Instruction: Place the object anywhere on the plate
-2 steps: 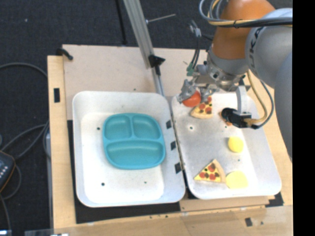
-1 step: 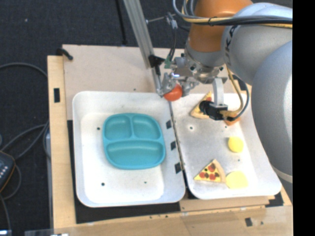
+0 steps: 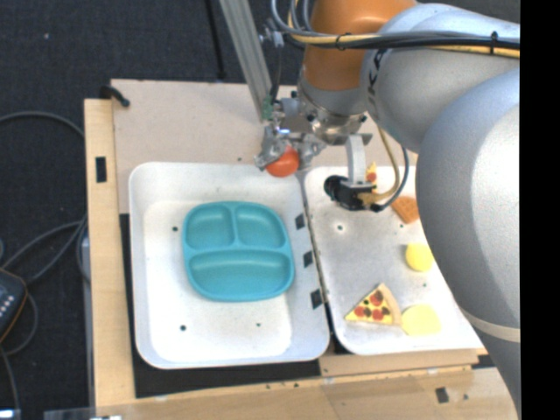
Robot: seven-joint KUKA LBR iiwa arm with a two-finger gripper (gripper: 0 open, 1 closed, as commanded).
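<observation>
Red ball [image 3: 282, 164] sits pinched in the jaws [image 3: 284, 154].
It hangs beyond the blue plate [image 3: 237, 251]; dropped now, it would miss.

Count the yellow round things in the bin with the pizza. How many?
2. One yellow piece lies near the right bin's right side; the other yellow piece sits right beside the pizza slice. The arm may hide more.

No legible text or markings.
</observation>
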